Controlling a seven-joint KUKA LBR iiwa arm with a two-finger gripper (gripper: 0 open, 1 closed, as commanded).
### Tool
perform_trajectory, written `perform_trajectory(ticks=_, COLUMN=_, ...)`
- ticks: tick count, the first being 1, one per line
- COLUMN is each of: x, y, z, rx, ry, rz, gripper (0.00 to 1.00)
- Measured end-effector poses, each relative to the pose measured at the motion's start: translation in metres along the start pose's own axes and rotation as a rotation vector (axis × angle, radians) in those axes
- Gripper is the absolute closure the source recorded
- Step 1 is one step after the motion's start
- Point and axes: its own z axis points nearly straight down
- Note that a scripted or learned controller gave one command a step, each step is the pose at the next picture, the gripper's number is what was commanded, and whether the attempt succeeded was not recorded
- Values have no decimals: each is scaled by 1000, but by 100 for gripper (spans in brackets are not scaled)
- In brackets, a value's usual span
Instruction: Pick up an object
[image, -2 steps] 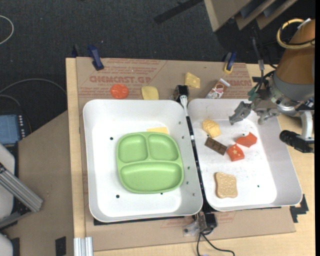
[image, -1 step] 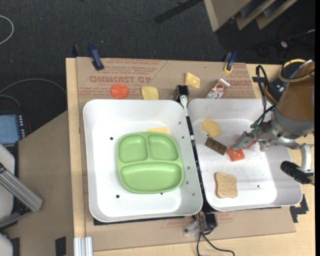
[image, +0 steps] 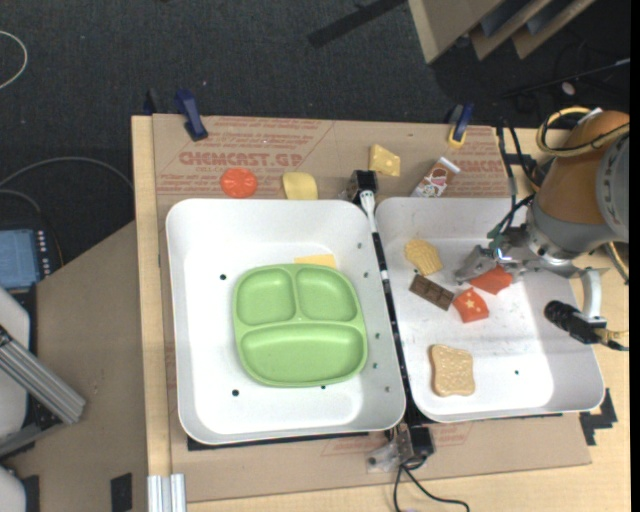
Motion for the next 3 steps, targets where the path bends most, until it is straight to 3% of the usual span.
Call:
perform_trajectory(ticks=1, x=0, y=-1, z=-13, rx=-2, ry=0, rz=2, gripper=100)
perform_trajectory(ticks=2, x=94, y=-19, z=-11, rx=7, ry=6, rz=-4, gripper=100)
perform_trajectory(ticks=3, x=155, y=-83, z=-108, rx=3, ry=6, rz=-3, gripper=100)
